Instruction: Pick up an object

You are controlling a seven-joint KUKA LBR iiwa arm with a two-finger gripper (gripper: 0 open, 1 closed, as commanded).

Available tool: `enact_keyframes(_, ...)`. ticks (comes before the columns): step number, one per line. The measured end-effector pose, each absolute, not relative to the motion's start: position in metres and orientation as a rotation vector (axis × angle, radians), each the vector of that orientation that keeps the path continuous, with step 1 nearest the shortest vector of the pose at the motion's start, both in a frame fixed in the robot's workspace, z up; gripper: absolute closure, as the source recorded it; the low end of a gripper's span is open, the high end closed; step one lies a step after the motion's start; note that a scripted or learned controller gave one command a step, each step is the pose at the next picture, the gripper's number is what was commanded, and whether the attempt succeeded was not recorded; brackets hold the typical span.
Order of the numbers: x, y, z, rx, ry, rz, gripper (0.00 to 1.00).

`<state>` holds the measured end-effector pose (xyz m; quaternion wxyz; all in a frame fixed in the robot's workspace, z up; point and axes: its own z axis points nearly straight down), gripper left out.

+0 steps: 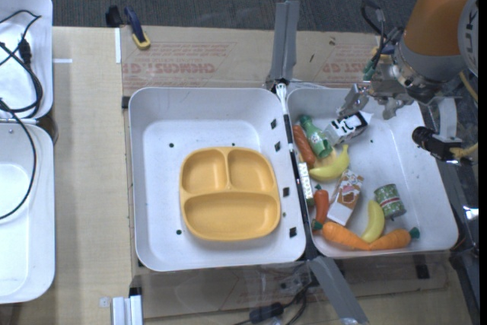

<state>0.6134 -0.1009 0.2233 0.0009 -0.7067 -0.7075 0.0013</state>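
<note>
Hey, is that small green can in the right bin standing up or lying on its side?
Lying tipped on its side. The green can shows its label wall facing up, resting on the right bin floor beside a banana.

Arm (445, 11): cut off at the right edge.
Gripper (351, 124): fingers' gap too small to judge.

Single fixed camera, mounted above the bench (84, 164); it looks down at a slant, far enough off to take in both white bins; left bin (152, 164) sits near frame centre; right bin (426, 186) lies toward the right edge; arm (437, 19) enters upper right.
</note>
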Motion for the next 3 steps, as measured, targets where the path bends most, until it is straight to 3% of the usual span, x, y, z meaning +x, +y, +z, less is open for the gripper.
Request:
enact_keyframes(1, 0.621, -0.130, 0.148, -2.177, -2.263, 0.003, 0.00)
enact_keyframes(2, 0.614, -0.146, 0.095, -2.284, -2.161, -0.006, 0.00)
enact_keyframes(3, 0.530, -0.109, 0.091, -2.246, -2.194, 0.003, 0.00)
